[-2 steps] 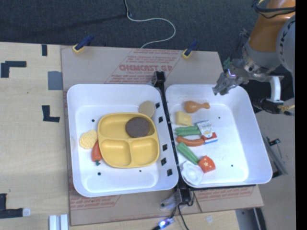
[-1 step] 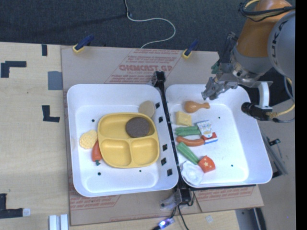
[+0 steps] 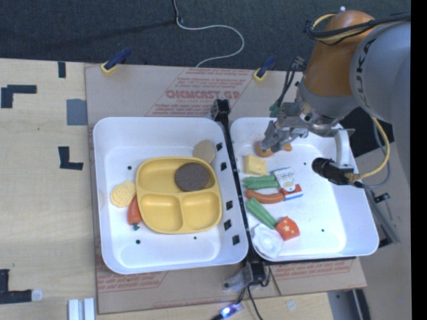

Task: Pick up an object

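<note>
Orange object (image 3: pixel 265 152) half-hidden under pincer (image 3: pixel 275 141); grasp unclear

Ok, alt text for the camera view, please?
The grey arm's gripper is lowered into the right white bin by a small orange item, above a yellow wedge and green toy vegetables. The left white bin holds a yellow divided plate bearing a brown disc.

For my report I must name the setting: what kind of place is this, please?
Probably a robotics lab bench for grasping trials: a grey arm with its end effector over two white bins of toy food, on cardboard clamped down.
</note>
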### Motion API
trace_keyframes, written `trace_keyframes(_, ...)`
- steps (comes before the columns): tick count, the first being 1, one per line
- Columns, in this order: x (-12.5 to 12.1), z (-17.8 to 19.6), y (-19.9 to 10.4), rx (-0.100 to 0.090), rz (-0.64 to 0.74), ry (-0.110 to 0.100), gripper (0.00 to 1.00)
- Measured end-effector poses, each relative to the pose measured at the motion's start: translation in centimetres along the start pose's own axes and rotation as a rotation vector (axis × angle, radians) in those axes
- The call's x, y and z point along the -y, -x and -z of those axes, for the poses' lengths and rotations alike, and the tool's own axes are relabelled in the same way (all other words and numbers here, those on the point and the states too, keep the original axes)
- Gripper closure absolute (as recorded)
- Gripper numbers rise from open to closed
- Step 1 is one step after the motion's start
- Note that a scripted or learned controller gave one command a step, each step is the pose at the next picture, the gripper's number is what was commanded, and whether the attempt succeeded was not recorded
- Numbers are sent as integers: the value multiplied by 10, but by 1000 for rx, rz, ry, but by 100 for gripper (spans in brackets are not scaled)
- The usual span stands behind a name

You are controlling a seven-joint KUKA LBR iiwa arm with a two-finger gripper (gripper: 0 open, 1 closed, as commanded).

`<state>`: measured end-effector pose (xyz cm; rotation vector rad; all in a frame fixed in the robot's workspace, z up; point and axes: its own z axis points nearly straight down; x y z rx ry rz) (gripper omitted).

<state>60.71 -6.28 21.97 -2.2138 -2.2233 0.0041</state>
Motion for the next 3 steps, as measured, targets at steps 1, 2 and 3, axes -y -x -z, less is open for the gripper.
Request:
trace_keyframes(1, 26, -2, -55, -1, 2, 0, 100)
trace_keyframes(2, 34, -6, -99, 0, 2, 1, 100)
trace_keyframes(3, 38, -5, -94, 1, -2, 1, 100)
